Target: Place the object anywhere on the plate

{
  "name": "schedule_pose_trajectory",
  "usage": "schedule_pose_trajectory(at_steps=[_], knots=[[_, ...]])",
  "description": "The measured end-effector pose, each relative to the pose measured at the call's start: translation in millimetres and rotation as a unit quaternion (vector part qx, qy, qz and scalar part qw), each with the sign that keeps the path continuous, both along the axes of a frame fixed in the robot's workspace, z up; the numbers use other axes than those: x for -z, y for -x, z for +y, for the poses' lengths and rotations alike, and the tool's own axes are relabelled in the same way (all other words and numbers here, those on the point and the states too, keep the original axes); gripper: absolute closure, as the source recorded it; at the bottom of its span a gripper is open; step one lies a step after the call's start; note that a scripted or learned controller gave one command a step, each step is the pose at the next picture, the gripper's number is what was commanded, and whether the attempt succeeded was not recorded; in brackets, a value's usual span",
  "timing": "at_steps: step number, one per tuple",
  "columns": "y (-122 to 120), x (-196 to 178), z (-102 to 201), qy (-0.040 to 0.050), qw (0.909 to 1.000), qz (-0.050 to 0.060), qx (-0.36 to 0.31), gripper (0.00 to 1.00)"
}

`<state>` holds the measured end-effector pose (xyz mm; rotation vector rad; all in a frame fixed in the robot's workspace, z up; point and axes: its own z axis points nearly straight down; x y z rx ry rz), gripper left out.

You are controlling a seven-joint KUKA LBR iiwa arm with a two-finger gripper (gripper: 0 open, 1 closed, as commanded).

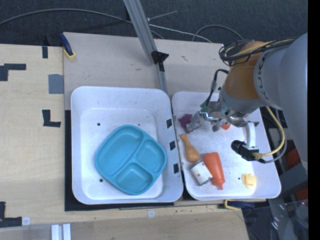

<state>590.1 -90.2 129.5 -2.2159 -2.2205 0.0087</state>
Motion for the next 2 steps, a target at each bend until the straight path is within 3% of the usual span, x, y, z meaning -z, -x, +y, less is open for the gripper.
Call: schedule_pose_trajectory(at_steps=[1,2], knots=[[-1,-13,1,-0.0005,1.0000,-0.002,-0.001,1.00],[3,-64,10,-0.0004,1.0000,-0.005,0.000,1.00]])
